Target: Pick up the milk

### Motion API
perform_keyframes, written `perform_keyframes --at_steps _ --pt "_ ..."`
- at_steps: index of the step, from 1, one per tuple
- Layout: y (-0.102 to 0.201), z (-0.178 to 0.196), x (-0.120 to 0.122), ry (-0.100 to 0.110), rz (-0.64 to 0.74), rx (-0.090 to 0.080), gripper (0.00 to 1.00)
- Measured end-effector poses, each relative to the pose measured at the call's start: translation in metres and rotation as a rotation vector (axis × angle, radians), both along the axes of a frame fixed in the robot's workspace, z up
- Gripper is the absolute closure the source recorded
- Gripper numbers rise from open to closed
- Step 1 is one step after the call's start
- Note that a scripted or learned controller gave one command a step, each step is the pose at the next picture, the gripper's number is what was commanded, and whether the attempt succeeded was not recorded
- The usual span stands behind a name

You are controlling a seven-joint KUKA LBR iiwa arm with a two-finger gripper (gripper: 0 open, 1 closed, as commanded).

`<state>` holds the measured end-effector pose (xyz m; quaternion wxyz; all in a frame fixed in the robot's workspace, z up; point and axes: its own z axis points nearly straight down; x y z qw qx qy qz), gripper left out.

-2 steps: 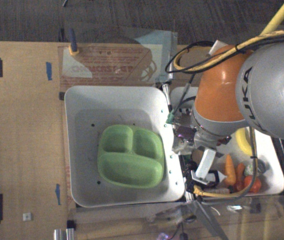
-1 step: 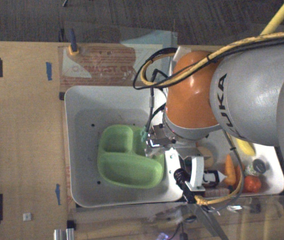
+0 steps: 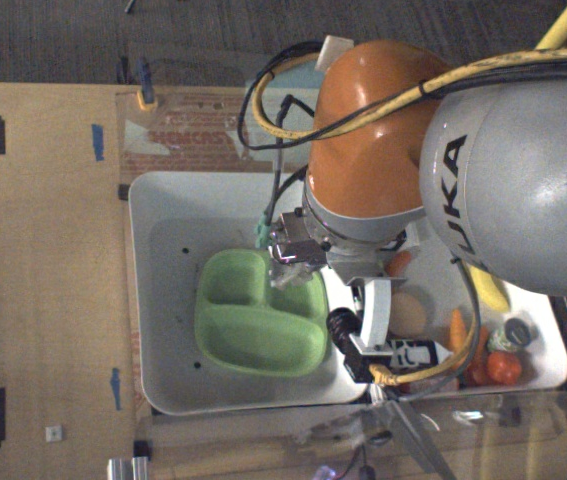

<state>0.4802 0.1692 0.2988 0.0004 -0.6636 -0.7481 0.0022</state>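
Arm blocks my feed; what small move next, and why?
Probably raise slightly and check. A white carton, likely the milk, lies under the arm between the green tray and the egg; whether it is gripped I cannot tell.

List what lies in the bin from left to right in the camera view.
Green tray → egg → carrot → tomato. The arm overlaps the things in between, so I leave those out.
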Motion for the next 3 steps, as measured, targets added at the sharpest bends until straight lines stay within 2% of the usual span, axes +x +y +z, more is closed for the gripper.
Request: perform_keyframes --at_steps 1,2,3 --pt "0.043 -0.037 -0.001 0.004 -0.037 -0.001 1.0" --pt "0.047 -0.102 0.042 0.003 0.133 0.001 1.0" --pt "0.035 -0.08 0.001 0.003 0.334 0.002 1.0"
